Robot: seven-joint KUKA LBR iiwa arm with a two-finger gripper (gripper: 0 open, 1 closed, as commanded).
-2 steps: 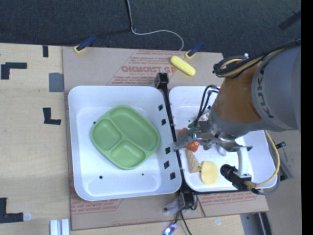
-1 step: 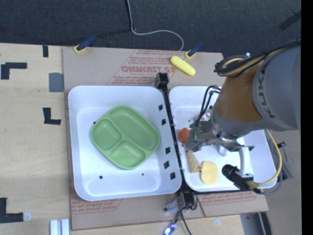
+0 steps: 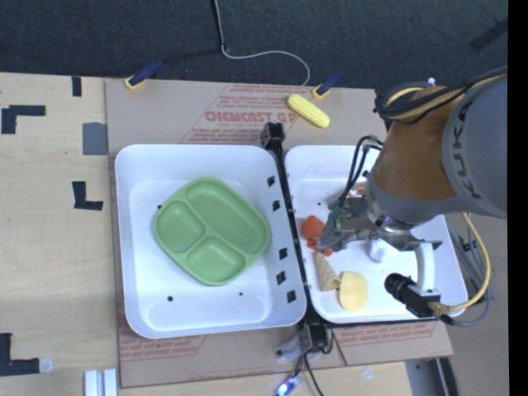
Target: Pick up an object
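Under wrist, gripper (image 3: 334, 236) perhaps touching orange object (image 3: 313, 226).

A green plate (image 3: 212, 231) lies in the left bin (image 3: 132, 221). The gripper (image 3: 334, 236) is low in the right bin (image 3: 313, 165), near an orange piece (image 3: 313, 226) and a yellow piece (image 3: 353, 290).

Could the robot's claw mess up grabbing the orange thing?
Maybe. The claw sits low in the right bin, right beside the orange piece, so it might shove it rather than grab it. The yellow piece and the tan cone lie close by and could get bumped.
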